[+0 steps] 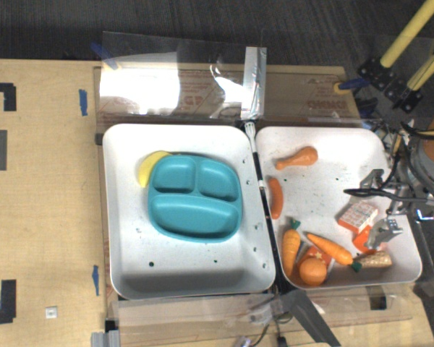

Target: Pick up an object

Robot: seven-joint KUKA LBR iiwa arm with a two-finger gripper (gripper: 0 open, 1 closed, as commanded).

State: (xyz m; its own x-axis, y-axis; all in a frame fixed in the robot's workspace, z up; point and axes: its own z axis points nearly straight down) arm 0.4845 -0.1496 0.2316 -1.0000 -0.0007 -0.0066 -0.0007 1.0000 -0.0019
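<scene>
Toy food lies scattered across the right bin [325, 142], which sits beside the left bin [123, 194] on the counter [43, 194]. A drumstick [298, 157] rests near the right bin's far wall, tilted with its thick end toward the right. A slim orange-red piece, perhaps a sausage or chili [275, 197], lies along the bin's left wall, just beside the divider between the two bins. At the near left corner a cluster gathers: a carrot [291, 247] pointing toward the near wall, a round orange fruit [312, 270] touching it, and a second carrot [331, 248] lying slantwise over them with its green end toward a pale, corn-like piece [375, 261] by the near right wall. A small red-and-white packet [357, 215] sits toward the right side of the bin. The end effector [382, 231] reaches in from the right, low over the bin just beside the packet and above the pale piece; whether its metal parts are spread or closed is too cluttered by cables and glare to tell, and nothing is plainly seen between them. In the left bin a teal divided plate [195, 197] lies roughly centred, with a yellow piece [150, 163] poking out from under its far left edge.
</scene>
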